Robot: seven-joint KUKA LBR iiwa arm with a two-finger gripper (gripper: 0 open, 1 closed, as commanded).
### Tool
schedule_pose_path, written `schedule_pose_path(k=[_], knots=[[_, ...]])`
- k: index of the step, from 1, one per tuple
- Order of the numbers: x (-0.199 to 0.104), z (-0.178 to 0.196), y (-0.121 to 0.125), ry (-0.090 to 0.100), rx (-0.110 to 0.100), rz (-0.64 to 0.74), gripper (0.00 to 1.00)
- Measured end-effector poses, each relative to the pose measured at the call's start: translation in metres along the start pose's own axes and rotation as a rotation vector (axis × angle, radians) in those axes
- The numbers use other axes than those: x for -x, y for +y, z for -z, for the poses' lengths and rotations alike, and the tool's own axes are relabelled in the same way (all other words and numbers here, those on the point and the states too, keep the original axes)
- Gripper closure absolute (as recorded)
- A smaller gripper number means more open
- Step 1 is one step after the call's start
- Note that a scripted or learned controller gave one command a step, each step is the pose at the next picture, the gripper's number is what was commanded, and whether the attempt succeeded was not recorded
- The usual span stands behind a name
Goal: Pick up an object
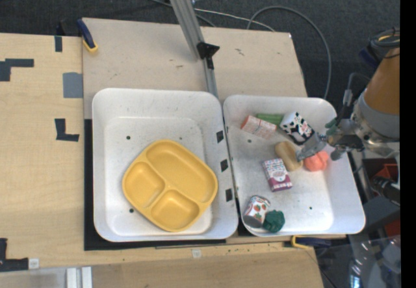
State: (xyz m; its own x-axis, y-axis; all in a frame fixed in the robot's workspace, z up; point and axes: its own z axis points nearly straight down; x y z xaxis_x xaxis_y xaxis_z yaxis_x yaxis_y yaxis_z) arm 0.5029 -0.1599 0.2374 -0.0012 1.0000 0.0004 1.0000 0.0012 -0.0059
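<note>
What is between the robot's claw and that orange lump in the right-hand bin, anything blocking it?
Nothing visible blocks it. The gripper hangs at the orange lump's upper left edge, over the right bin. The closest neighbours, a tan roll and a black-and-white cow toy, lie to the view's left, beside that path.

Fixed overhead slant view; both bins (97,150)

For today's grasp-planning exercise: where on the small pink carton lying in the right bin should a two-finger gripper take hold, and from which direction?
Probably straight down from above, closing across the short width of the pink carton. It lies flat with bare bin floor along both long sides, so fingers should fit there. Its upper end sits close to the tan piece, so gripping across the length looks less safe.
</note>
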Motion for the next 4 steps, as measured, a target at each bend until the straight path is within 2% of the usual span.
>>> schedule_pose_path(k=[2,3,4], knots=[[0.008,-0.093,-0.001,0.001,-0.001,0.0,0.0],[0.008,-0.08,0.0,0.001,0.003,0.001,1.0],[0.0,-0.021,-0.002,-0.001,0.01,0.001,1.0]])
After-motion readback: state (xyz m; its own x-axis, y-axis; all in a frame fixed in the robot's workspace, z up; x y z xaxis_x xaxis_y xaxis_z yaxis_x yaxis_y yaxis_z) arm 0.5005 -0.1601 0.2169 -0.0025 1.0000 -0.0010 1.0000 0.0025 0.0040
